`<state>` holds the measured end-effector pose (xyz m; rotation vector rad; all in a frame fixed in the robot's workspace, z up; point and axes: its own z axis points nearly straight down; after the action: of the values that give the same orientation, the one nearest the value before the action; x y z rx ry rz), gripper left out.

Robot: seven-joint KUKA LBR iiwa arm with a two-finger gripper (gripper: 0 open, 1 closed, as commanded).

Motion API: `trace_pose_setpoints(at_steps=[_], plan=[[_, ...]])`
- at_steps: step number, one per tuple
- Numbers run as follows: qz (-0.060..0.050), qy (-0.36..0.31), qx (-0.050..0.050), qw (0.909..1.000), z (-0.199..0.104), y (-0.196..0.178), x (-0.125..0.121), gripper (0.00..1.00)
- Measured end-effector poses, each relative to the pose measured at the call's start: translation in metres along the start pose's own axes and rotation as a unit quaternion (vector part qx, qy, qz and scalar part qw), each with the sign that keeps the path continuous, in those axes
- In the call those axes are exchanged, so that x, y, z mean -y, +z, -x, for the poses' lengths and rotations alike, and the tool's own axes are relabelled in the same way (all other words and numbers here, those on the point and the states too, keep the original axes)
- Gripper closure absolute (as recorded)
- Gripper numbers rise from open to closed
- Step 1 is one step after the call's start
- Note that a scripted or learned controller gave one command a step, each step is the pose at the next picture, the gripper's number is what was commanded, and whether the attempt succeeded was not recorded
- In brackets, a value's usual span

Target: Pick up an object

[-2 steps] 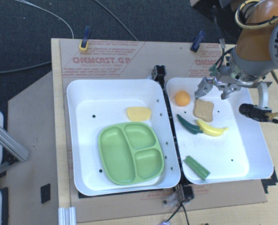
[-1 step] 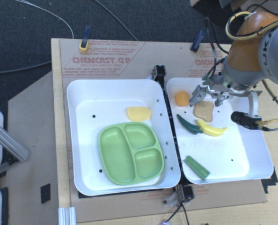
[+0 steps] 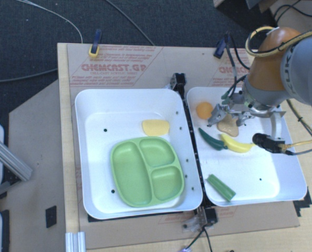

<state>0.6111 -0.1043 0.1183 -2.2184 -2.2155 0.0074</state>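
Note:
My gripper [image 3: 229,117] hangs low over the back of the right bin [image 3: 261,185], open, its fingers spread to either side of a tan flat piece [image 3: 227,127] that lies just beneath it. Nothing is held. An orange ball [image 3: 204,110] rests just left of the gripper. A yellow banana [image 3: 237,145] lies right in front of the tan piece, with a dark green pod-shaped thing [image 3: 211,139] on its left. A green block [image 3: 220,187] lies near the bin's front left.
The left bin [image 3: 93,109] holds a green divided plate [image 3: 146,170] and a pale yellow piece [image 3: 155,127] behind it. A black divider clip [image 3: 178,81] sits between the bins at the back. The arm reaches in from the right over the right bin.

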Motion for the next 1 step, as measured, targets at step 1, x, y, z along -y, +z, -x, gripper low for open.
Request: trace_pose_setpoints(at_steps=[1], plan=[[0.003, -0.001, 0.001, 1.0000, -0.0004, 0.0330, -0.0012, 0.00]])
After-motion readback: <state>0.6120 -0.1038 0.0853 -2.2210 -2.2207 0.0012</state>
